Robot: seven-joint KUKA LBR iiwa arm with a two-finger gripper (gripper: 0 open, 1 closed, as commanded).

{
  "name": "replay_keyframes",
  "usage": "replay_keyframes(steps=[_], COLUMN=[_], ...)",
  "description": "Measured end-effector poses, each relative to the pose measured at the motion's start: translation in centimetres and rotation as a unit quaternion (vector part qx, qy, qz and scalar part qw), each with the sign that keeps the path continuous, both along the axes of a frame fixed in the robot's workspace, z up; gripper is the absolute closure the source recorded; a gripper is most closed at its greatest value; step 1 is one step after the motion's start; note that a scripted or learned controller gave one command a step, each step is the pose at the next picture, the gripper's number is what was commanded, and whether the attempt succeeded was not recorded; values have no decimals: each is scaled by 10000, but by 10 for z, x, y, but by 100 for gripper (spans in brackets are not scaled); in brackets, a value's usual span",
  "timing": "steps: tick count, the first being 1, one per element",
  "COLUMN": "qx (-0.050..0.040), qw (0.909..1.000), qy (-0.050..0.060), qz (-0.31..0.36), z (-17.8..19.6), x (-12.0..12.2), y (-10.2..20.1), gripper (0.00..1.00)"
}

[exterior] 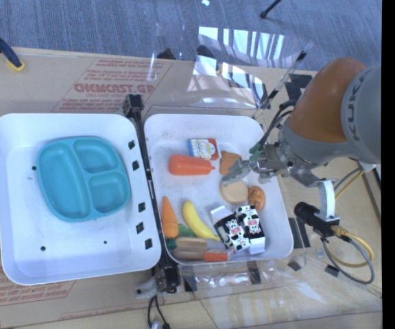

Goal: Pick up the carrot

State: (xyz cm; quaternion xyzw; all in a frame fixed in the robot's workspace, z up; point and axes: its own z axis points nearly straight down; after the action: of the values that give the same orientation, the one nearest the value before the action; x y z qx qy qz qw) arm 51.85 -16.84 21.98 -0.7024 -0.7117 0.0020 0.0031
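We saw a brown table on grey carpet. The carrot lay far left of the fingers; we couldn't tell their grip.

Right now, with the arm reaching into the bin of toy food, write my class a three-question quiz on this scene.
1. True or false: the teal divided plate lies in the left bin.
2. What lies right beside the carrot in the right bin? A) banana B) a spoon C) a cup
3. Which carton stands near the right bin's front corner?

Key: 1 true; 2 A; 3 the cow-patterned milk carton.
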Motion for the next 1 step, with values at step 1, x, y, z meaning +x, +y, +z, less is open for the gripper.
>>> replay_keyframes(steps=[1], qx=[-26], qw=[9980], qy=[-78], qz=[625], z=[-122], x=[41], y=[5], gripper=[0])
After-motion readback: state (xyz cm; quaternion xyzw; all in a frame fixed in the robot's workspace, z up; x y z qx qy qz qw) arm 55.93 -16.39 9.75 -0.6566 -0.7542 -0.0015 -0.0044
